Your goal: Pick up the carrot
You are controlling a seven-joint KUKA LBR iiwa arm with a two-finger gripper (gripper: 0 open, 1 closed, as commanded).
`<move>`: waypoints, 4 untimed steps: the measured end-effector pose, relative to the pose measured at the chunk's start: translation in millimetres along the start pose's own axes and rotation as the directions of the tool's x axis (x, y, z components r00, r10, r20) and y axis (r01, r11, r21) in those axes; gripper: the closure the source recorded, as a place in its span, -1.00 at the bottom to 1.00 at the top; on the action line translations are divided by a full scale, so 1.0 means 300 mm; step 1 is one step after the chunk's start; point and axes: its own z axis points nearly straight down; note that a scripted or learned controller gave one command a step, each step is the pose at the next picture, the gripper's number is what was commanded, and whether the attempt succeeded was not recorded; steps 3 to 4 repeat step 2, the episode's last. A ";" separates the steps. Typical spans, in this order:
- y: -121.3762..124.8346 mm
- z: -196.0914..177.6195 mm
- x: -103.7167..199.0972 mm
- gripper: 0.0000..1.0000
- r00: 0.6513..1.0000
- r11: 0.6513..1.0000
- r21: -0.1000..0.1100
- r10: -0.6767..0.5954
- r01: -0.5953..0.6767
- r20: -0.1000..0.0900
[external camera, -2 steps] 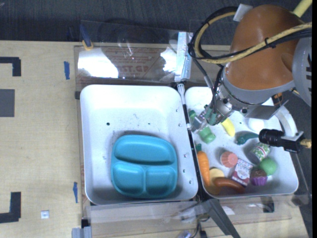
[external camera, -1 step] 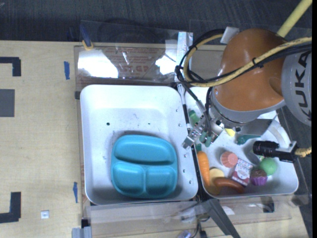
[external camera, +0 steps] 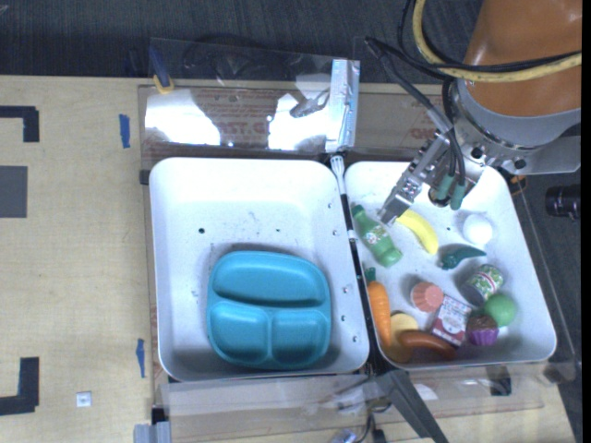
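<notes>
The orange carrot (external camera: 379, 310) lies along the left wall of the right bin (external camera: 526, 247), near its front corner, pointing front to back. My gripper (external camera: 421, 207) hangs over the back half of that bin, well behind the carrot. It is open with nothing between its fingers. One fingertip (external camera: 391, 214) is just above a green bottle (external camera: 377, 239), and a yellow banana (external camera: 420, 232) lies under the gap.
Crowded round the carrot in the right bin are a yellow piece (external camera: 404, 322), a brown sausage (external camera: 425, 343), a salmon disc (external camera: 427, 295), a red-white packet (external camera: 451, 317), a can (external camera: 485, 281), a lime (external camera: 501, 309) and a white egg (external camera: 477, 227). The left bin (external camera: 185, 201) holds a blue divided tray (external camera: 268, 307).
</notes>
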 end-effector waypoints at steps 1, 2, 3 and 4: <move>0.000 0.009 0.001 -1.00 1.000 1.000 0.005 0.000 0.000 -0.004; 0.100 -0.019 -0.159 -1.00 0.989 0.989 0.003 -0.148 0.148 -0.002; 0.100 -0.019 -0.159 -1.00 0.989 0.989 0.003 -0.148 0.148 -0.002; 0.100 -0.019 -0.159 -1.00 0.989 0.989 0.003 -0.148 0.148 -0.002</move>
